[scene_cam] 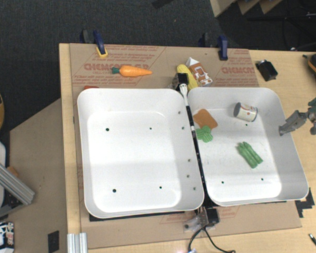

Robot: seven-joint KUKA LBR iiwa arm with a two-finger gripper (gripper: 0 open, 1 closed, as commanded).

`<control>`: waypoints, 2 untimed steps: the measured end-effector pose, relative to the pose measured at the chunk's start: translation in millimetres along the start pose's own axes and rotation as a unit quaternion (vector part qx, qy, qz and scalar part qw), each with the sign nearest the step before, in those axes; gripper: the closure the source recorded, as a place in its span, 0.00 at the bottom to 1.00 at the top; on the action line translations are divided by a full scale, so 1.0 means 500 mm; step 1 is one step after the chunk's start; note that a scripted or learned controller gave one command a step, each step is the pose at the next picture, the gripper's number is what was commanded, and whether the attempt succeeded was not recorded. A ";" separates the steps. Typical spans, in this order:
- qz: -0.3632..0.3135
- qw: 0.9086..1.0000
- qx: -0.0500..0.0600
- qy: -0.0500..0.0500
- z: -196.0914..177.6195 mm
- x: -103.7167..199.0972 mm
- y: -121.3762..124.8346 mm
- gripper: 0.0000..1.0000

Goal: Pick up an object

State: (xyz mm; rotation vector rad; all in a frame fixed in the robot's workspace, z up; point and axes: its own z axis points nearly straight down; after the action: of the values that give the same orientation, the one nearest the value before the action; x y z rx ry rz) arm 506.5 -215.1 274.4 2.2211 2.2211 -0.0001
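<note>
The right bin (pixel 284 183) holds several small objects. A white cup-like cylinder (pixel 245 111) lies on its side at the back. A flat brown piece (pixel 205 118) sits near the left wall, with a small green piece (pixel 204 135) just in front of it. A ribbed green piece (pixel 249 155) lies near the bin's middle. My gripper (pixel 287 126) hangs at the right bin's right rim, level with the cup and to its right, apart from every object. Nothing shows in its grasp.
The left bin (pixel 95 157) stands beside the right one. Behind the bins on the board lie an orange carrot (pixel 131 71), a yellow banana (pixel 185 73) and a small carton (pixel 200 74). Two blue clamps (pixel 100 44) (pixel 222 46) hold the board's back edge.
</note>
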 end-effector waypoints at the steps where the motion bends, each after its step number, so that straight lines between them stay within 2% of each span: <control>1: -0.002 1.000 0.002 0.002 0.394 0.030 0.130 0.00; 2: 0.000 1.000 -0.001 0.000 0.378 0.026 0.129 0.00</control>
State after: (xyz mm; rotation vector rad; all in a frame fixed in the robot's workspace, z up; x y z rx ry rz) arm 571.1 -202.2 85.3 2.2201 2.2205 0.0006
